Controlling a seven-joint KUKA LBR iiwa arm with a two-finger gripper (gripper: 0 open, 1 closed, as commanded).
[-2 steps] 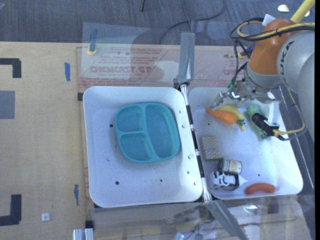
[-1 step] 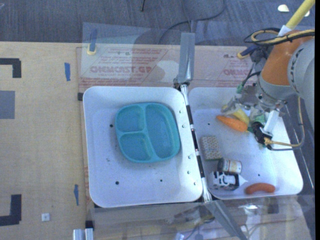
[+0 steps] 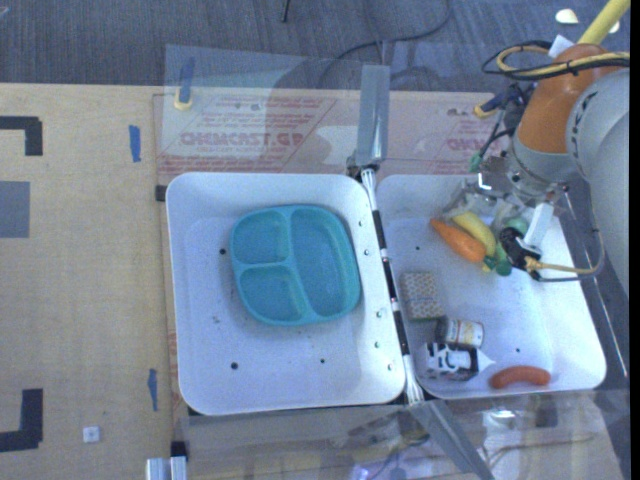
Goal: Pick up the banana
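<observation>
The banana (image 3: 474, 230) lies in the right bin (image 3: 560, 318), at its upper part, touching a carrot (image 3: 458, 240) on its lower left. The tool (image 3: 497, 205) hangs right over it; whether it grips anything cannot be told. A teal plate (image 3: 296, 264) sits in the left bin (image 3: 200, 298).

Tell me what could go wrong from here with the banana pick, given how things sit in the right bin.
1. The banana lies right against the carrot, so the end effector just above them could catch the carrot instead, or both.
2. They sit near the right bin's far wall, so a descent may clip the rim.
3. A yellow cable trails across the bin beside the end effector and might snag.
</observation>
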